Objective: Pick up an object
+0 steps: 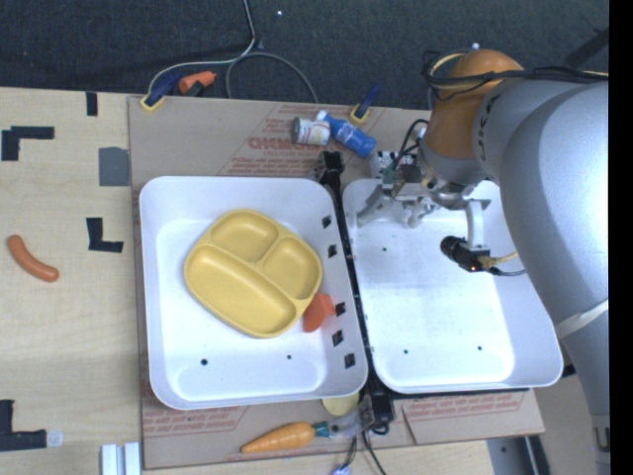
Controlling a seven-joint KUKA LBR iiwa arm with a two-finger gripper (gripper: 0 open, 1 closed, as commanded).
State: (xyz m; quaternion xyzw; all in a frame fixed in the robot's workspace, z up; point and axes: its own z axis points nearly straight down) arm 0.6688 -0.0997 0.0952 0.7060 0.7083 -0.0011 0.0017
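Two white bins sit side by side on your table (pixel 59 196), and this one slanted look from above covers both. In the left bin (pixel 163 295) you have a yellow tray (pixel 252 270) with three compartments, lying flat and turned at an angle. A small orange-red piece (pixel 317 313) touches the tray's lower right edge, close to the wall shared with the right bin (pixel 445 334).

The arm (pixel 554 196) comes in from the right, grey and bulky, with its orange band (pixel 465 97) at the top. Your pincer (pixel 401 201) is low over the far left corner of the right bin, close to the dividing wall. It is tangled with cables and brackets, so you cannot tell from here how it is set, and nothing can be made out in it. A dark fitting (pixel 465 252) with a cable hangs just right of it, over the bin floor.

Outside the bins, a carrot (pixel 280 437) lies on the cardboard (pixel 198 137) at the near edge. A sausage (pixel 32 258) rests on the table far to the left, well apart from everything else. Behind the bins, a blue and white object (pixel 334 132) lies on the cardboard, and a clamp (pixel 178 85) with an orange tip grips its far left corner.
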